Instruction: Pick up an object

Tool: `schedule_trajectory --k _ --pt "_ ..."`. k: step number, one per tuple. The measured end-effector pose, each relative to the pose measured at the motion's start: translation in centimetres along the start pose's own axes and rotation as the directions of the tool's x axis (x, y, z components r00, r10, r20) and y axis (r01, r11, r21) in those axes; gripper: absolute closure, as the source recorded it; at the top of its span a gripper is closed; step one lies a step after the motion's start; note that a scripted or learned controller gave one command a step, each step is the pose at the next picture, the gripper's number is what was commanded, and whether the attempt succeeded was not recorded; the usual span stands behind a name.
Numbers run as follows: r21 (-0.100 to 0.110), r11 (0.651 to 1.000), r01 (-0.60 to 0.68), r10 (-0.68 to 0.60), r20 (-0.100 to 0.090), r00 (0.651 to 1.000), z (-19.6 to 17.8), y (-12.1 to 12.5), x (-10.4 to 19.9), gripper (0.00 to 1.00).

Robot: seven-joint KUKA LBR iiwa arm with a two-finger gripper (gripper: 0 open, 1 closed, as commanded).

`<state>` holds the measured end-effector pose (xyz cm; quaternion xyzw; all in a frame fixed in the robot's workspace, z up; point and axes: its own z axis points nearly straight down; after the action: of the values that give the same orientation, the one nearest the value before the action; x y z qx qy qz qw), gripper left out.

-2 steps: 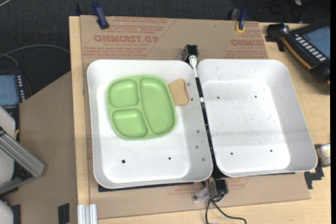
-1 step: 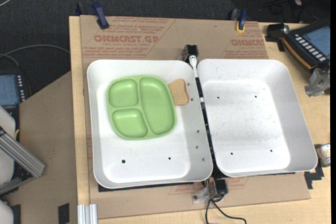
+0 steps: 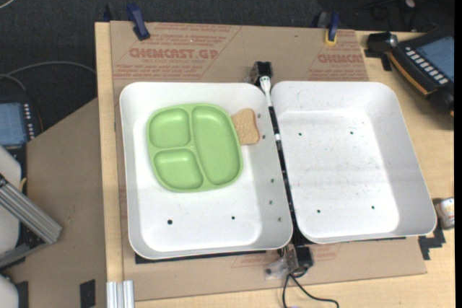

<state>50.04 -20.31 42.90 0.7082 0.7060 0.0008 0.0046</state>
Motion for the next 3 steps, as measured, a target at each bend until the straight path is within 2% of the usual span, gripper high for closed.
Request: schedule_trajectory --k 1,2,3 --pt "0.014 1.0 0.005 -0.005 -0.009 1.0 6.5 -2.3 3.6 1.0" --pt "-0.005 1.0 -0.001 0.001 0.003 1.0 -2.3 0.1 -2.2 1.0" --pt "0.016 1.0 0.003 -0.003 -0.009 1.0 5.7 -2.3 0.6 1.0"
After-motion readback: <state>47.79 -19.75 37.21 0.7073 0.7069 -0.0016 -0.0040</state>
